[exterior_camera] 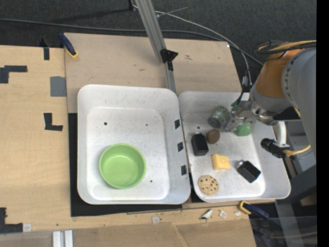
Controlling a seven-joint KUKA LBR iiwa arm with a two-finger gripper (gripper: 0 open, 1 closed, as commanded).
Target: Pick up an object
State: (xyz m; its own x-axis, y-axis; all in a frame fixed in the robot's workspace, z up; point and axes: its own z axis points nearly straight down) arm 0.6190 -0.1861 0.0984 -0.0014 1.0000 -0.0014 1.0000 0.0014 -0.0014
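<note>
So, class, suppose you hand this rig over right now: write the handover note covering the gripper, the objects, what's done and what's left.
Gripper: low at the far end of the right bin, among the small can and green ball; finger state unclear, no grasp confirmed.
Right bin also holds a brown ball, black block, yellow wedge, cookie and a second black block.
Left bin: green bowl.
Done: approach. Left: grasp and lift one object.

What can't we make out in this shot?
- Hand: small and dark in the camera view; finger state unreadable.
- Green ball: partly covered by the hand; contact unclear.
- Can: label too small to read.
- Arm: cut off by the right edge.
</note>
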